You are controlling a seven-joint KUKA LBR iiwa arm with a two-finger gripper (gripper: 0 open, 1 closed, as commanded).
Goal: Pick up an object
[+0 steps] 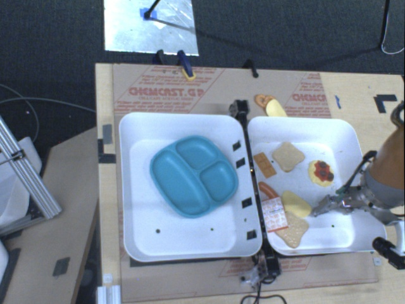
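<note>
Dark carpet surrounds a wooden bench on which two shallow white bins are set side by side, so that things can be lifted from one and dropped in the other.

Nearest the bottom edge, in the right bin, a small pile of toy food is gathered against the left wall: a pale cracker-like piece, a red-and-white packet, a yellow wedge and a reddish sausage. These are bunched close and partly overlapping, probably because they were tipped in loosely. The gripper is brought in from the right, low over the bin floor, with its tip just beside the yellow wedge. Whether the claw is wide or narrow cannot be told, and nothing is seen held in it. The wedge is judged to be the likely target, being the nearest piece to the tip.

Further back in the same bin lie a round biscuit with a red centre, a slice of toast and an orange waffle-like cracker, each apart from the others and so easier to take singly.

In the left bin a blue divided plate is laid flat.

Beyond the bins, a yellow piece and a small orange one rest on the bench, outside either bin. Farthest off, a shiny sheet lies on the carpet.
</note>
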